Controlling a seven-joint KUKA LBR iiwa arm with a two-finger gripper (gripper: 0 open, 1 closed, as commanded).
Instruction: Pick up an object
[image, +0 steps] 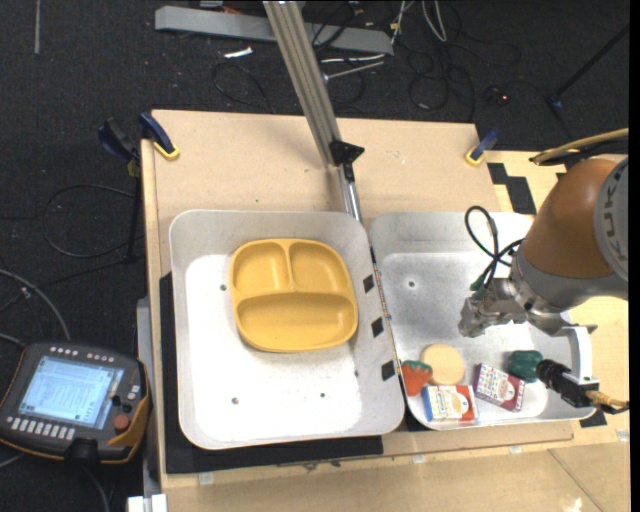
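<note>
Now | arm (575, 240) angled over right bin (430, 250) | pincer (478, 318) seemingly near floor

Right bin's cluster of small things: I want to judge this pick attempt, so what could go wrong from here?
1. The round beige disc, the small blue and white carton and the small pink carton lie packed together, so a grasp may nudge neighbours or catch two.
2. They sit by the near wall of the right white bin, which may block a descent.
3. The gripper appears over bare floor; closing there would likely grab nothing.
</note>
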